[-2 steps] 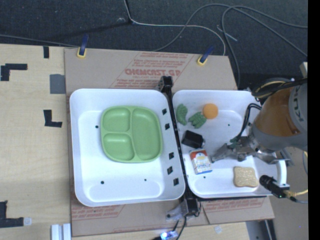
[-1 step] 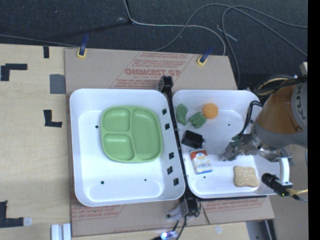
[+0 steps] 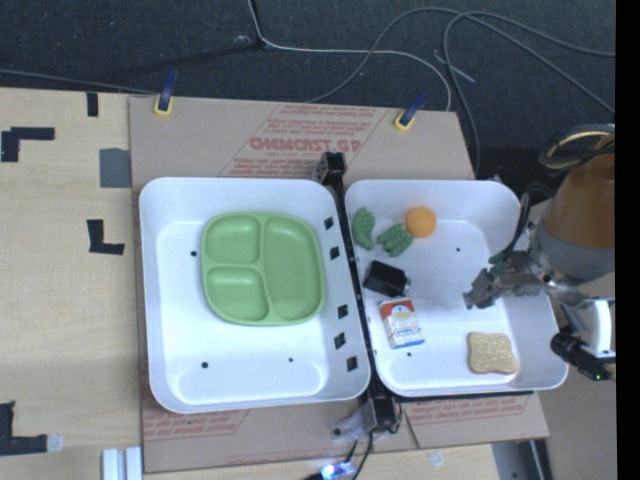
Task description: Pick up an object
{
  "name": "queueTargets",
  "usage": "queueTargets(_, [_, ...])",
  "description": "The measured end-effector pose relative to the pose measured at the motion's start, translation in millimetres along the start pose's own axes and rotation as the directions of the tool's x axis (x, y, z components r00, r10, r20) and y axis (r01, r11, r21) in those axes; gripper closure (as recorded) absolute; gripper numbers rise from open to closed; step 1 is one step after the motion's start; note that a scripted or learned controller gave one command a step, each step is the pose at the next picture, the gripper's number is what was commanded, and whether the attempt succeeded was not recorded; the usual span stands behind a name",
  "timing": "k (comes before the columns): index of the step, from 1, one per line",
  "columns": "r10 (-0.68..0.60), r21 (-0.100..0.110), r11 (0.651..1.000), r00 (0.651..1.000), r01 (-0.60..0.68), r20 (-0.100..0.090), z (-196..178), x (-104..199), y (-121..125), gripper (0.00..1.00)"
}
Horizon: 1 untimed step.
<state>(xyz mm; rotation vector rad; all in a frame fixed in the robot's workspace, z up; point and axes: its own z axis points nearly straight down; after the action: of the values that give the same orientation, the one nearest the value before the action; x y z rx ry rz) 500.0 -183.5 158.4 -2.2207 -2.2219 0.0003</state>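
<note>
- Objects for picking lie in the right bin (image 3: 505,203), and we count five of them there.
- An orange ball (image 3: 421,221) sits toward 12 o'clock in that bin, just beside a pair of green leafy pieces (image 3: 380,234) at its 9 o'clock.
- A small black block (image 3: 385,277) rests near the bin's left wall, at about 6 o'clock from the green pieces.
- A white carton with a red and blue label (image 3: 402,324) lies just at 6 o'clock from the black block, close to it.
- A tan, toast-like slab (image 3: 491,353) sits toward 5 o'clock in the bin, well apart from the carton.
- We see the gripper (image 3: 483,290) over the bin's 3 o'clock side, above bare white floor, between the orange ball and the tan slab but touching neither.
- We cannot tell whether the gripper is spread or pressed together; it reads as a dark cluster, and we see nothing between its tips.
- The arm (image 3: 578,218) comes in from 3 o'clock, with its orange band above the wrist.
- The left bin (image 3: 165,208) holds a green divided plate (image 3: 264,268) with three compartments, lying near its centre.
- Both bins rest on a brown cardboard sheet (image 3: 300,138) on the bench (image 3: 60,268), with the bins touching along their shared edge.
- Cables (image 3: 420,38) trail over the dark surface at 12 o'clock beyond the cardboard.
</note>
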Motion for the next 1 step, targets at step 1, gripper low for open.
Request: queueTargets(1, [-0.001, -0.002, 1.000, 1.000, 0.001, 0.001, -44.0, 0.2, 0.6, 1.00])
